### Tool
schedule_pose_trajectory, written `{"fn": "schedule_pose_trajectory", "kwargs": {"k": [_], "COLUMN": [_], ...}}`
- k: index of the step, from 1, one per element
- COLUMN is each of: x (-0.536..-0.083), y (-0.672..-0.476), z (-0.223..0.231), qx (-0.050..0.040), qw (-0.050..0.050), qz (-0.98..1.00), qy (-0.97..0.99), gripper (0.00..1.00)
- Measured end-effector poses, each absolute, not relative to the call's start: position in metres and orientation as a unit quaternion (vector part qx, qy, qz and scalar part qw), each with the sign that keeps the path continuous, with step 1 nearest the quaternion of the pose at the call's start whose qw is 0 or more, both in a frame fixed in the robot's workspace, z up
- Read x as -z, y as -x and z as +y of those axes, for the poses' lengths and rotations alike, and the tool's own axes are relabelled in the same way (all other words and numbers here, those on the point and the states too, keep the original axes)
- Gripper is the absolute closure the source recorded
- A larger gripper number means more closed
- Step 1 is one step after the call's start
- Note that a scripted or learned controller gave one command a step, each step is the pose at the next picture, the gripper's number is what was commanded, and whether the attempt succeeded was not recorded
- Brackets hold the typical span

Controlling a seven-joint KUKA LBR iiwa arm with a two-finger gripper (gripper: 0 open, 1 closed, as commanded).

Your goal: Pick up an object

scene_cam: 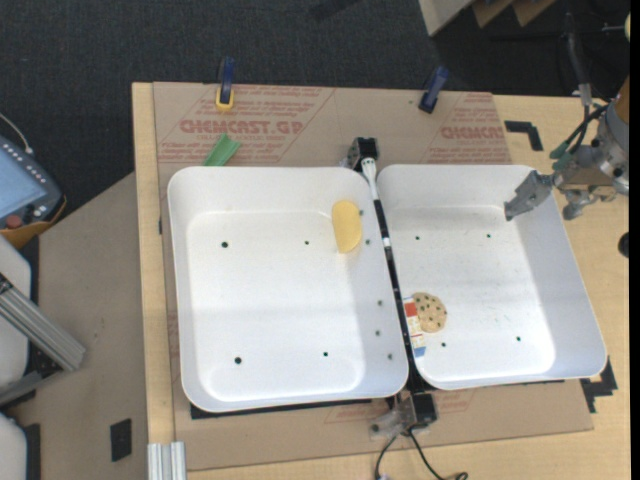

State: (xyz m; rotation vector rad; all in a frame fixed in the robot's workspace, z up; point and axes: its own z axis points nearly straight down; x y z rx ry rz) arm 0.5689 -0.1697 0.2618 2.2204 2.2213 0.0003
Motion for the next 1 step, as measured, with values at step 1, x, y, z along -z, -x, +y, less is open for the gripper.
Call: {"fn": "schedule_pose_trajectory", "kwargs": {"k": [1], "x": [-0.3877], "y": [-0.6469], "z": [-0.2182], "qx": [-0.0038], "qw": [0.011], "qz": [0.708], "qy": [-0.707], "gripper": [0.0]}}
